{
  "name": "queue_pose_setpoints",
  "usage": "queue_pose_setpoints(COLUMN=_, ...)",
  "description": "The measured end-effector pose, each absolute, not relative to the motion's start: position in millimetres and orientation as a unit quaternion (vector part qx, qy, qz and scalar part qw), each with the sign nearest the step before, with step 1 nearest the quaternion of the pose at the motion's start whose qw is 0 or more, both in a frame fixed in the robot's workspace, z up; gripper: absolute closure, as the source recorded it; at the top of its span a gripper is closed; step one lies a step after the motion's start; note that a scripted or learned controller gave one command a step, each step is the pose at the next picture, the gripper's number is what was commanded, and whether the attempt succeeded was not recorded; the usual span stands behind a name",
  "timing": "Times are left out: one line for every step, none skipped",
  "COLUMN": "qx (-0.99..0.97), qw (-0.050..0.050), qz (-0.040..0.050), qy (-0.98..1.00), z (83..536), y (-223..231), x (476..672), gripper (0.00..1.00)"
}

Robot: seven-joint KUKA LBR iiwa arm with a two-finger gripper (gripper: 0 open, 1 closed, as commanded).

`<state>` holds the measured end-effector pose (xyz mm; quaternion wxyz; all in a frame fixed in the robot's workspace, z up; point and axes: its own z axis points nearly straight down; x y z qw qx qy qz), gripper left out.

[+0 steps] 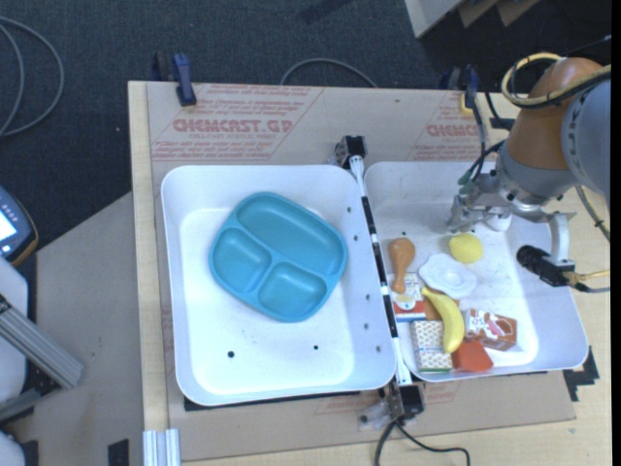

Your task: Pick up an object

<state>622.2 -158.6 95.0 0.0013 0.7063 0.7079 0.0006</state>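
Nearest the camera lay the left bin (194, 357), which carried a blue divided plate (279, 255). Behind it to the right, the right bin (558, 343) held the small food items. No object was lifted yet, so the whole pick was left to do. I judged the lemon (467, 249) as the likely target, because it lay just below the hand (473, 214); it was round, with no clear long axis. I could not tell if the hand was released or clenched.
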Motion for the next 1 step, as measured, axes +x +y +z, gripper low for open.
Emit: queue_pose_setpoints(qx=0.706, qw=0.001, qz=0.0004, qy=0.708, z=94.8, y=-158.6, x=622.1, gripper=0.0)
